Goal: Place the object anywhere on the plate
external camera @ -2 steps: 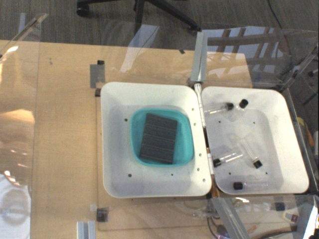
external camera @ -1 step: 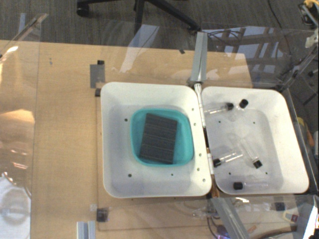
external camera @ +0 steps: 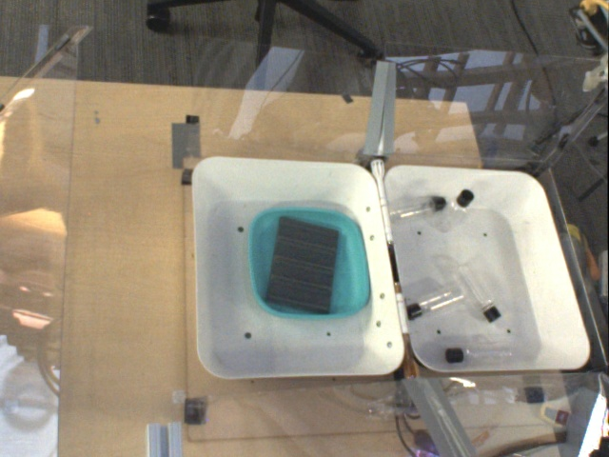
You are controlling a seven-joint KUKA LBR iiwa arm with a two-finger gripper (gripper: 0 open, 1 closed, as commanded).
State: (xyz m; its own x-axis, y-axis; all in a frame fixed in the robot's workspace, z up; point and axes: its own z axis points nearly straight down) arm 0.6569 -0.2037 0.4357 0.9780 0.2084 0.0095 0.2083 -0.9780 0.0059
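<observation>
A teal square plate (external camera: pixel 355 255) sits in the middle of the left white bin (external camera: pixel 217 284). A dark grey ribbed rectangular block (external camera: pixel 304 264) lies flat on the plate, slightly turned, and covers most of its floor. Nothing touches the block.
The right white bin (external camera: pixel 538 255) holds several clear tubes with black caps, such as one at the back (external camera: pixel 423 208) and one near the middle (external camera: pixel 436 303). A grey rail (external camera: pixel 381 112) runs back from the seam between the bins. Clear shields stand around the bench.
</observation>
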